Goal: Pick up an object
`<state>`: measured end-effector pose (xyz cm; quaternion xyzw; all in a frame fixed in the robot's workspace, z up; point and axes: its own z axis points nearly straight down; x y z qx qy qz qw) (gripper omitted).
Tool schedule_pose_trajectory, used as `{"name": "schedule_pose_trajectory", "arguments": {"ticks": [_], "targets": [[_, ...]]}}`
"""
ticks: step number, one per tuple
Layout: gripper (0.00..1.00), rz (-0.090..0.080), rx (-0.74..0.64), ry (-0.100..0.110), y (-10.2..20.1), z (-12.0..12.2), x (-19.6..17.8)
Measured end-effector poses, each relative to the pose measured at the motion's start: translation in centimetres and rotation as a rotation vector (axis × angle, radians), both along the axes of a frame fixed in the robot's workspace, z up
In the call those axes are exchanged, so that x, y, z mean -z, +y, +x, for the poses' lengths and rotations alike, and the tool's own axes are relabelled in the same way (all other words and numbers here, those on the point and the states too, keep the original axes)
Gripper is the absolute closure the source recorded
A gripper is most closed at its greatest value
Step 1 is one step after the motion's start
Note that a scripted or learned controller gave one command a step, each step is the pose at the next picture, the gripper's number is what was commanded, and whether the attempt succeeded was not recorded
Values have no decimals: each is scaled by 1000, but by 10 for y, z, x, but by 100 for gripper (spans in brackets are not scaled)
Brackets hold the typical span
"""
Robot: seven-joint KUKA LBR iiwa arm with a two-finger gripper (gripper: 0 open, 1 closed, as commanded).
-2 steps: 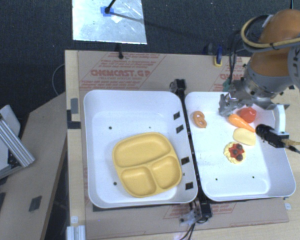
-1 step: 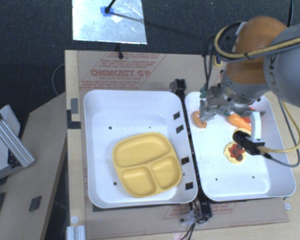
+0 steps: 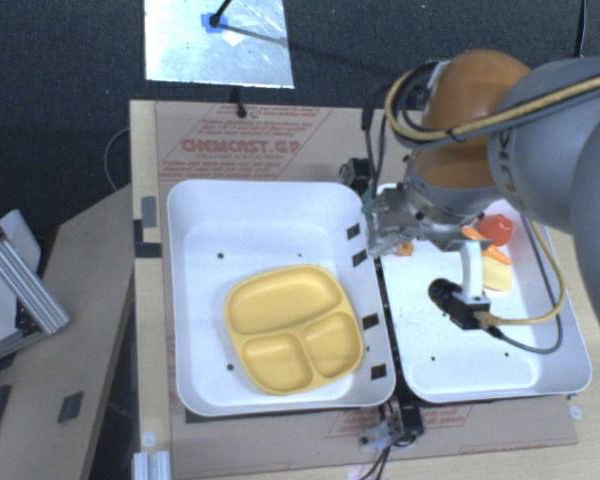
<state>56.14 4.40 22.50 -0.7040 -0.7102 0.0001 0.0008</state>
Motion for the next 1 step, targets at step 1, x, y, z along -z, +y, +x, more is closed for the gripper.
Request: {"name": "schedule_pose_trajectory", "arguments": {"ticks": [1], "targets": [[100,1,-1,-1,52,-15,-7]]}}
